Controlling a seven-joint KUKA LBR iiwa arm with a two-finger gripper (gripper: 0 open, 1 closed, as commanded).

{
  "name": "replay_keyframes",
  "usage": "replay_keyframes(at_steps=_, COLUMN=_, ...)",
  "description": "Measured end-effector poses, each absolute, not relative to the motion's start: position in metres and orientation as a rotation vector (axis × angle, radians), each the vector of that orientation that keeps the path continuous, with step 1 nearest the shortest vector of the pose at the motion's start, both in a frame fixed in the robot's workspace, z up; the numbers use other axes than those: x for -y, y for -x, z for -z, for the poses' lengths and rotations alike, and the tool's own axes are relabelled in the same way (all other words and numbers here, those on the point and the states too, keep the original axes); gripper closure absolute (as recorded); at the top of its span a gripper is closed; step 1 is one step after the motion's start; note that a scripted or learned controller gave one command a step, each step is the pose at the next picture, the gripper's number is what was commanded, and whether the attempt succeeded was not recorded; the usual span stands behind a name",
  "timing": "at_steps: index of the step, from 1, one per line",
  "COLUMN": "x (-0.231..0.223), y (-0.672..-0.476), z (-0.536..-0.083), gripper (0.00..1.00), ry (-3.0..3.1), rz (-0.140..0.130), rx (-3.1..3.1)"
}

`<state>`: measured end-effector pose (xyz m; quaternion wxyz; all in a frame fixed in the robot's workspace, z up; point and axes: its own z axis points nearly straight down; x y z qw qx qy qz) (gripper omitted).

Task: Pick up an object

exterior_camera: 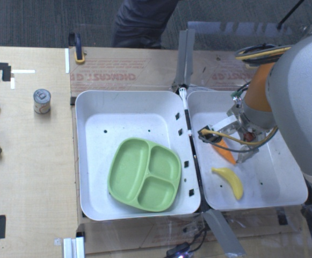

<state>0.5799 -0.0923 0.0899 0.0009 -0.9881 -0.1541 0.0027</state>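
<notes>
Two white bins sit side by side as the KUKA arm reaches into the right bin (284, 198), its gripper (225, 141) low over an orange carrot-like piece (224, 152). From here I cannot tell how the gripper is set, nor whether it has hold of anything. The grasp looks to be in hand; the next move calls for a clean, straight lift. A banana (230, 180) lies just beside, near enough to get nudged. A green divided plate (145, 173) rests in the left bin (91, 112), and a small can (42, 101) stands on the bench, well apart.
</notes>
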Motion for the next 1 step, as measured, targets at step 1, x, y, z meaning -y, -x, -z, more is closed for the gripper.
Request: replay_keyframes(at_steps=1, x=0.1306, y=-0.4764, z=-0.09, gripper=0.0, ry=3.123, rz=-0.008, rx=0.31)
